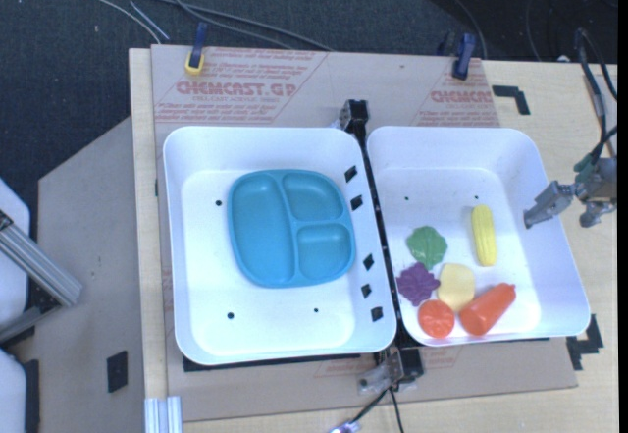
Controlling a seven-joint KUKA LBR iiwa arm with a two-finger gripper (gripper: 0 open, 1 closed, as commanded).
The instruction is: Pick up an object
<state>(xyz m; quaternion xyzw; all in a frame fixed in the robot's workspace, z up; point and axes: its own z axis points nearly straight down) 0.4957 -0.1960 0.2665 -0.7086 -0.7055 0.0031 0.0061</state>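
Note:
The right bin (pixel 520 151) holds several toy foods. A green leafy piece (pixel 427 244) and a yellow corn cob (pixel 483 233) lie mid-bin. Toward the front lie purple grapes (pixel 417 282), a pale yellow piece (pixel 456 284), a red tomato (pixel 437 319) and an orange carrot (pixel 488 307). My gripper (pixel 565 213) hovers at the right bin's right rim. It is to the right of the corn and apart from every object. It stands open with nothing between its fingers.
The left bin (pixel 196 274) holds a blue divided plate (pixel 291 225). A black divider strip (pixel 365 215) runs between the bins. Cardboard (pixel 245 87) and clamps lie behind them, and cables hang at the far right.

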